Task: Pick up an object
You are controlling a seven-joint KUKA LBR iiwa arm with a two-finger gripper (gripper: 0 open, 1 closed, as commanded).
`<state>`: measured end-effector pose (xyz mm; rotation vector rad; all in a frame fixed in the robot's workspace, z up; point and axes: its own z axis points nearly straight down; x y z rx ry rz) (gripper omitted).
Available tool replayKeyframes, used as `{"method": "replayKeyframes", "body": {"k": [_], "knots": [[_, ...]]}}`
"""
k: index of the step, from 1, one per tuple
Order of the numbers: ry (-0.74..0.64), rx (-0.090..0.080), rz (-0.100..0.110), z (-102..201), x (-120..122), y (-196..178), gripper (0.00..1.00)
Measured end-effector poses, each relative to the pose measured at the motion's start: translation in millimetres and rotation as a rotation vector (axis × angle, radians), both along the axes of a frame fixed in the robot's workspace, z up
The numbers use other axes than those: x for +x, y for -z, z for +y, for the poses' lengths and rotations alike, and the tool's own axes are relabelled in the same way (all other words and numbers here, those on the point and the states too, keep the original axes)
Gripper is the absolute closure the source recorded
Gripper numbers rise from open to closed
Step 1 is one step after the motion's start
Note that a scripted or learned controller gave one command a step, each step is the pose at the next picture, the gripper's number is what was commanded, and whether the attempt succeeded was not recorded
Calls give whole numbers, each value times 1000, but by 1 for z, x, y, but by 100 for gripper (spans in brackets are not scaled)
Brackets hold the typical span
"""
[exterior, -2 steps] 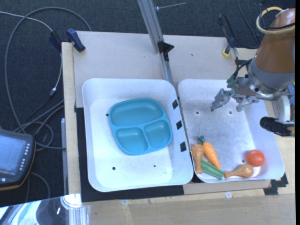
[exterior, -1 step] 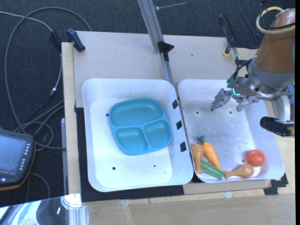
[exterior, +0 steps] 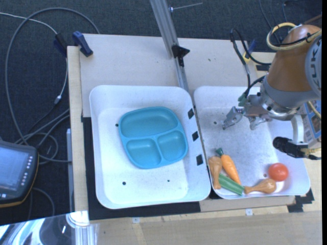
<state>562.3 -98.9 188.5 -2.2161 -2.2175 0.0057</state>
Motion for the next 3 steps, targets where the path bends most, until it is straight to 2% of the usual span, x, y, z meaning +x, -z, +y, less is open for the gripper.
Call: {"method": "replayKeyframes", "body": {"k": [1,2,3], "knots": [[1,1,2,-1,-11,58,0],[1,0,0,0,-12,99,0],[0,0,-7,0,-10,85,100]]}}
